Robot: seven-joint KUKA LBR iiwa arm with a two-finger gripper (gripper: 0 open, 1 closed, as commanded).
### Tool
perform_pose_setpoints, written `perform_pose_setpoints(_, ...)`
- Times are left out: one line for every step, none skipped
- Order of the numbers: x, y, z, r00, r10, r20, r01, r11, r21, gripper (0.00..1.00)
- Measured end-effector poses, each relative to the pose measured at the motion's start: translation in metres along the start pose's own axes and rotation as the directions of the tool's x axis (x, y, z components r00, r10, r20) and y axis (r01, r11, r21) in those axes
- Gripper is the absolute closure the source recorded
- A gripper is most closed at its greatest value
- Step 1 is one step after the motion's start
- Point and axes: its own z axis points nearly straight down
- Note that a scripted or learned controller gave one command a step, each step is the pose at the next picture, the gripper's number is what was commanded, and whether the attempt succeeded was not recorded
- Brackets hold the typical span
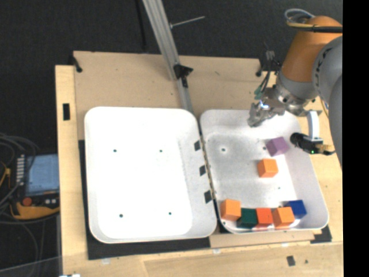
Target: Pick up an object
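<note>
Purple block (277, 146) just below claw (257, 118), claw's opening unclear, orange block (267, 167) nearby, 5 blocks along near wall

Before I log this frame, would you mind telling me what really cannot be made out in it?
- Gripper, camera view: small and blurred over the far edge of the right bin; its opening cannot be judged.
- Green block, camera view: packed tight in the near row between orange blocks, so its sides are hidden.
- Arm, camera view: cut off by the right edge, so its base is unseen.
- Handheld device, camera view: cut by the left edge, screen unreadable.
</note>
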Motion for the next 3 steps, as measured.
perform_pose_setpoints(-0.001,0.002,-0.055,1.0,-0.003,0.001,0.003,1.0,0.0,1.0)
perform_pose_setpoints(0.056,-0.002,-0.05,1.0,-0.002,-0.001,0.002,1.0,0.008,1.0)
perform_pose_setpoints(0.117,-0.01,-0.06,1.0,-0.003,-0.003,0.003,1.0,0.008,1.0)
